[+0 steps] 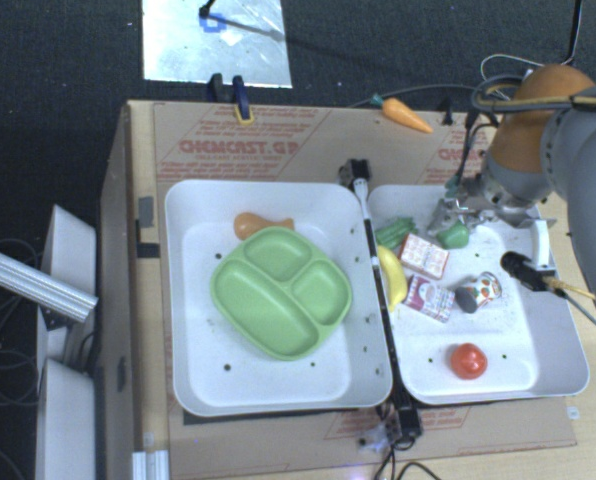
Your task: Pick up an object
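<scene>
My gripper (450, 218) hangs low over the back of the right bin (553, 353), coming in from the right. Right under its tip lies a small green object (457, 235); whether the gripper is touching it I cannot tell. To the left lie a leafy green piece (392, 232) and a yellow banana (393, 276) against the bin's left wall. A pink-and-white box (424, 256), a second pink carton (430, 299), a grey-and-white object (476, 293) and a red tomato (468, 361) fill the bin's middle and front.
The left bin (193, 368) holds a green divided plate (281, 291) with an orange item (250, 225) behind it. A carrot (407, 115) lies on the bench behind the right bin. A black divider (376, 288) runs between the bins.
</scene>
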Tool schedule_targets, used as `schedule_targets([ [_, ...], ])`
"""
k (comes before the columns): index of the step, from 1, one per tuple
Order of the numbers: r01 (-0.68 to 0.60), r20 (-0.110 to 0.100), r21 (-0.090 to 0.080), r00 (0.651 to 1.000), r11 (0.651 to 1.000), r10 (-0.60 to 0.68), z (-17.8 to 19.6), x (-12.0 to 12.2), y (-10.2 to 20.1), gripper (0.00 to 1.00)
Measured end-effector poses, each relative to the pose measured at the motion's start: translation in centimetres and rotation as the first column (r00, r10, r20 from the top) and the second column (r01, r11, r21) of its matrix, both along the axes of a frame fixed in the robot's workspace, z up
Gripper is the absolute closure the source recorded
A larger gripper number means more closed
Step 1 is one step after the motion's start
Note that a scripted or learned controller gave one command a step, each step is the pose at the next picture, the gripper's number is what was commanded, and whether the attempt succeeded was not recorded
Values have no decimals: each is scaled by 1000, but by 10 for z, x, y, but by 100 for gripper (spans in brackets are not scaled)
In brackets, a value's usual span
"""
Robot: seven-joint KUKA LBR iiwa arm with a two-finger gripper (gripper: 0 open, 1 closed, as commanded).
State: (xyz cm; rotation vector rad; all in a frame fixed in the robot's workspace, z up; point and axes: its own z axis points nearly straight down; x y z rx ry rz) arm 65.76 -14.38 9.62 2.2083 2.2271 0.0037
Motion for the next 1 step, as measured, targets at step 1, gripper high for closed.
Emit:
schedule_targets([
  [1,4,-1,3,1000,1000,-4,89,-14,69,100],
])
